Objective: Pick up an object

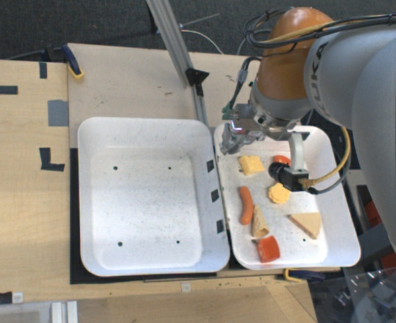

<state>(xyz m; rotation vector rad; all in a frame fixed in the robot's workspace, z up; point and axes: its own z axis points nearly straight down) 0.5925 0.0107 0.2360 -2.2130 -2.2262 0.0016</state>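
Food pieces crowd the right bin [342, 247], likely stock for picking: red block [268, 249], cone [259, 223], sausage [246, 204], wedge [306, 223], yellow lump [279, 194], cheese [251, 165]. Left bin [97, 140] sits alongside. Gripper [232, 142] hangs low at the right bin's far left corner, just beside the cheese; whether it is released or clenched, I cannot tell

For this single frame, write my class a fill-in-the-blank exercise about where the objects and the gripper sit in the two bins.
1. All the food items lie in the ____ bin in the camera view.
2. The gripper hangs over that bin's upper ____ corner.
3. The long orange sausage lies directly ____ the yellow cheese block in the image.
4. The red piece sits nearest the bin's ____ edge.

Missing words: right; left; below; bottom
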